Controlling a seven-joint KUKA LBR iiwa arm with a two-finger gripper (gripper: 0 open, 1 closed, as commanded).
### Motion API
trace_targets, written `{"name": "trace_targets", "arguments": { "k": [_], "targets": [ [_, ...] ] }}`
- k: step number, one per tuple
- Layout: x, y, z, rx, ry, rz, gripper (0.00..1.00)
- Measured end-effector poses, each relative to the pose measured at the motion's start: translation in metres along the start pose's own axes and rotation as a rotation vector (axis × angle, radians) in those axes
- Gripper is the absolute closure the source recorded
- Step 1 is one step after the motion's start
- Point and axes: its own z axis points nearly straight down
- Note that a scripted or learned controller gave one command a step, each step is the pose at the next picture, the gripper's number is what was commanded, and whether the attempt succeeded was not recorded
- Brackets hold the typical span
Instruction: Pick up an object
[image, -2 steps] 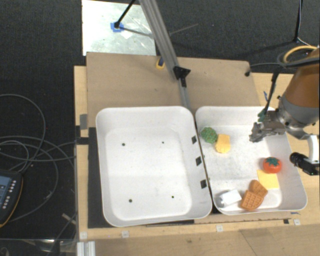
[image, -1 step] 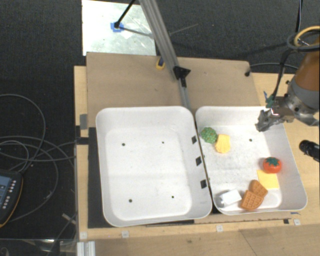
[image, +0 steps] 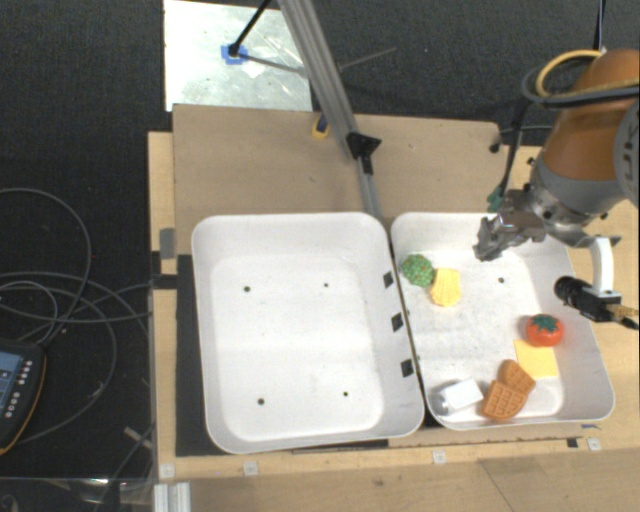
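Note:
In the right bin (image: 590, 400) lie several toy foods. A green broccoli (image: 418, 269) sits at its left side with a yellow piece (image: 446, 288) touching it. A red tomato (image: 543, 329) rests above a flat yellow cheese slice (image: 537, 358). A brown waffle (image: 507, 391) and a small white block (image: 461, 395) lie near the front rim. My gripper (image: 490, 245) hangs over the far part of this bin, to the right of and behind the broccoli, with nothing visibly between its dark fingers.
The left bin (image: 290, 330) adjoins the right one, joined by black clips (image: 397, 321). A grey tripod leg (image: 335, 95) slants across the back of the bench. Cables and a pendant (image: 15, 385) lie on the floor at left.

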Motion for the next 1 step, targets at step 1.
{"name": "trace_targets", "arguments": {
  "k": [1],
  "targets": [
    [0.0465,0.0089,0.0092,0.001,0.001,0.000,1.00]
  ]
}}
